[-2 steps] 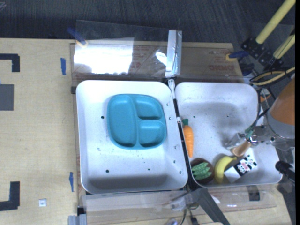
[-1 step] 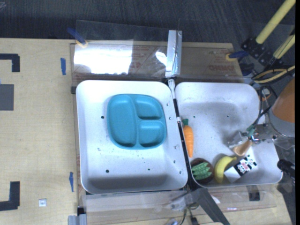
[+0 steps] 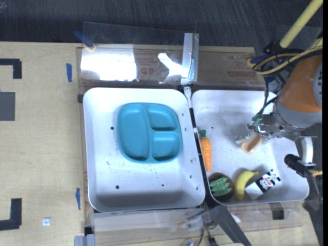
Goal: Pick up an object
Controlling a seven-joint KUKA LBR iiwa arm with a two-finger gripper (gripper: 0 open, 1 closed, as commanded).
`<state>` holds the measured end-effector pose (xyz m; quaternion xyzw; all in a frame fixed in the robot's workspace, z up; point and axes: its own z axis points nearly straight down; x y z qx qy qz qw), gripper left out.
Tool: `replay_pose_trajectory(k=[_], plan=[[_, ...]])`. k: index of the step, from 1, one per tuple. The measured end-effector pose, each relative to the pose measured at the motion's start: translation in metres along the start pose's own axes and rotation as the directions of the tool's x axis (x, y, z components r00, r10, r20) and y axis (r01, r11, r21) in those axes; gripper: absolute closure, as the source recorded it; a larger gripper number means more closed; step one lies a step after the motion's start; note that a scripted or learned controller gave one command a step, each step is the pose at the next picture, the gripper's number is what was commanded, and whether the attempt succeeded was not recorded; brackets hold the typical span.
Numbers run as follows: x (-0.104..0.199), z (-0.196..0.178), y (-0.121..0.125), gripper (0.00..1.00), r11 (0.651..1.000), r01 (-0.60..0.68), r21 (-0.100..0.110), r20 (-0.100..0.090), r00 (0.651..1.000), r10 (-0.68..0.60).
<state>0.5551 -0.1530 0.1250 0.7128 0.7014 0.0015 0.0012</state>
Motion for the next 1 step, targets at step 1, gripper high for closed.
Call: replay_pose_trajectory(k=[1], plan=[[0.0978, -0.0618, 0.0308, 1.00, 0.996, 0.092, -0.003, -0.002, 0.996, -0.092]])
